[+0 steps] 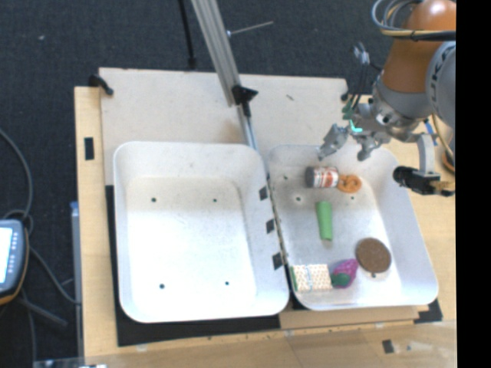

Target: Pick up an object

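at the right bin's [399, 205] 12 o'clock edge: gripper [349, 148] spread open, holding nothing, above a small can [322, 178].

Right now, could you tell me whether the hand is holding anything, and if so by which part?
Nothing is held. The hand hangs open above the far end of the right bin, just beyond the small can.

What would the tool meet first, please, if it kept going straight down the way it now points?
Probably the small can lying on its side just below the tool, though depth is hard to judge from this slanted view.
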`<state>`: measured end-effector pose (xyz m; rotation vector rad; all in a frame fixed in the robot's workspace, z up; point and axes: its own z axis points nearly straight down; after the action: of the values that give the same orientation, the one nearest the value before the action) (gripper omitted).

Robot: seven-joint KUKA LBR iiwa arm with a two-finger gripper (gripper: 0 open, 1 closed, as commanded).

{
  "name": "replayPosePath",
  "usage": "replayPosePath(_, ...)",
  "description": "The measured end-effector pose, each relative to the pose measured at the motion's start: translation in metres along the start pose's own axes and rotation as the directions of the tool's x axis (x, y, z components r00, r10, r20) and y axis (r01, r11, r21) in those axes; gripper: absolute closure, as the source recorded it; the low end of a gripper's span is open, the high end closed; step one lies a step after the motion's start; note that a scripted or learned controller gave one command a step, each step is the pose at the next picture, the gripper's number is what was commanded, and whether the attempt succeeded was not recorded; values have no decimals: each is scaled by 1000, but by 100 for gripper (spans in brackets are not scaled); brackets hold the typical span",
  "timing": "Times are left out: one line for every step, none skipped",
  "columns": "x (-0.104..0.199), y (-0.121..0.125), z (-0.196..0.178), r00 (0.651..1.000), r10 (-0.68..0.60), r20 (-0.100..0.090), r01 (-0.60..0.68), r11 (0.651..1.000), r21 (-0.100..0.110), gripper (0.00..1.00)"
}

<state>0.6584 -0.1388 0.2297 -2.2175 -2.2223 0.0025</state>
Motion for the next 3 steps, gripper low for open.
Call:
replayPosePath(0, 1, -2, 1000, -2, 2, 2, 1000, -4, 0)
replayPosePath(-3, 3, 40, 1000, 1, 3, -1, 1000, 0, 0)
replayPosePath(-12, 6, 86, 1000, 3, 3, -3, 1000, 0, 0)
